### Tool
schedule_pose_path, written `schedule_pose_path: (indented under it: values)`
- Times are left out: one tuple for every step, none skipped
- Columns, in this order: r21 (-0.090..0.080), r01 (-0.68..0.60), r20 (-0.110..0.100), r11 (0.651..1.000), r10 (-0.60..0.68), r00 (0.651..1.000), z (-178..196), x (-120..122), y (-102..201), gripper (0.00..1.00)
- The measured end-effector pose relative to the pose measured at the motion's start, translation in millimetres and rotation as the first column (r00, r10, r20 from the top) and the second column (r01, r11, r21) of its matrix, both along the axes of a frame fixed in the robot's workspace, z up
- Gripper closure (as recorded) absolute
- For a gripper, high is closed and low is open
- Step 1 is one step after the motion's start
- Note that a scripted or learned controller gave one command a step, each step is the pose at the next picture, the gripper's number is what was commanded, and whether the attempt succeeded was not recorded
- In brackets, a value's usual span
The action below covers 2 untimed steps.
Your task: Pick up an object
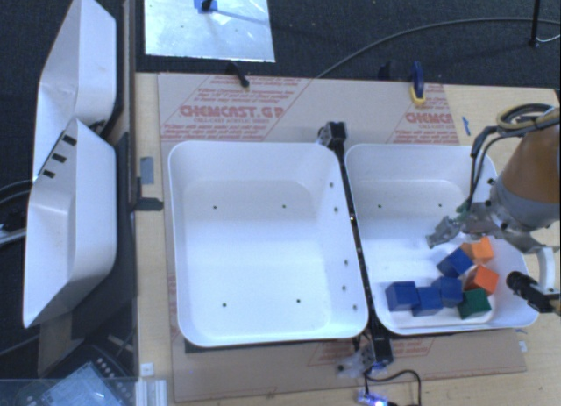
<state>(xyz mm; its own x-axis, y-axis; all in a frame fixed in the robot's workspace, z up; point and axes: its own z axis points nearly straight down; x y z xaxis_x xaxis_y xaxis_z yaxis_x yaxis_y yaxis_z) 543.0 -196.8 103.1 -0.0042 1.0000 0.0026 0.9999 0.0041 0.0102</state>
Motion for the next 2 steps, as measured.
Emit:
schedule_pose_path:
  values:
    - [0.000,-0.001,0.001,1.000,0.001,1.000,0.3,0.6,0.2,0.00]
    - [0.000,-0.002,0.001,1.000,0.002,1.000,0.0,-0.1,0.0,0.00]
